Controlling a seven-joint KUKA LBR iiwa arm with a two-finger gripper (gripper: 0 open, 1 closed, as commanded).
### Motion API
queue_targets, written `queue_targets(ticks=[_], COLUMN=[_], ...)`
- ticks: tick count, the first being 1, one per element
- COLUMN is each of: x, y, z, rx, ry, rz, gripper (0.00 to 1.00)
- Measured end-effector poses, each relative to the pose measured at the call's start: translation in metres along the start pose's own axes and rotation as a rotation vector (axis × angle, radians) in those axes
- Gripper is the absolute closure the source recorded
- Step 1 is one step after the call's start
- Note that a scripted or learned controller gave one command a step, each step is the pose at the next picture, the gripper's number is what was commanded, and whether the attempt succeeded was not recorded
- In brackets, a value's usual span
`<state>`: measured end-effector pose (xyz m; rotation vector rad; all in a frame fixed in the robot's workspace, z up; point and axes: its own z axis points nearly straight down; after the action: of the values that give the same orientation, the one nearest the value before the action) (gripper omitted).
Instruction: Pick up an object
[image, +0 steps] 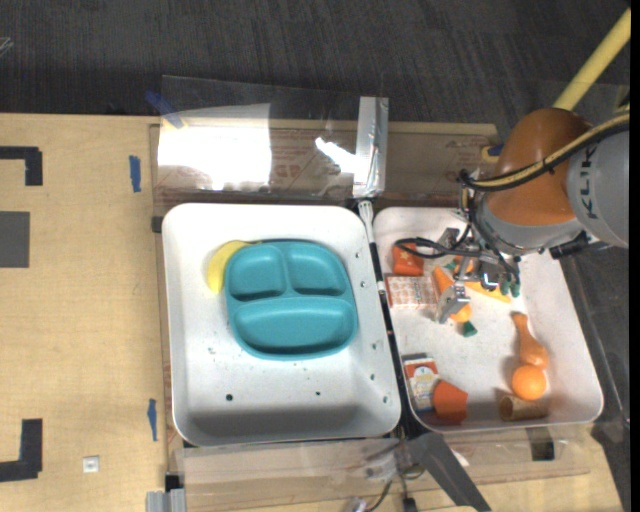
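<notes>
While the arm hangs over the right side, start at the left. In the left bin (190, 330) lies a teal plate with three sections (292, 298), and a bit of something yellow (220, 262) peeks out from under its left edge. Next comes the right bin (570, 300), full of small toys. By its left wall sit a patterned packet (407, 292) and a small carton (421, 380) with an orange block (449, 401) touching it. Further right are an orange gourd-shaped toy (530, 345), an orange ball (528, 382) and a brown piece (522, 408).

The gripper (458, 300) is low over the top middle of that bin, among little orange and green bits (466, 318). I cannot tell how wide it is, or if it has anything.

To pick well, I think it should choose one toy that sits apart, like the ball, drop straight over its middle, close gently, then lift slowly.
</notes>
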<state>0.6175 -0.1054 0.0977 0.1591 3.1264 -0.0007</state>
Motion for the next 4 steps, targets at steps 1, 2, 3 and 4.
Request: queue_targets(ticks=[1,2,3,4], x=[0.015,0.012,-0.027,-0.040], y=[0.002,0.003,0.055,0.052], z=[0.009,-0.005,-0.151,-0.203], rx=[-0.001,0.000,-0.002,-0.001], ry=[0.000,-0.012,-0.005,-0.003], rz=[0.080,0.078,0.082,-0.016], gripper=[0.00,1.00,1.00,1.00])
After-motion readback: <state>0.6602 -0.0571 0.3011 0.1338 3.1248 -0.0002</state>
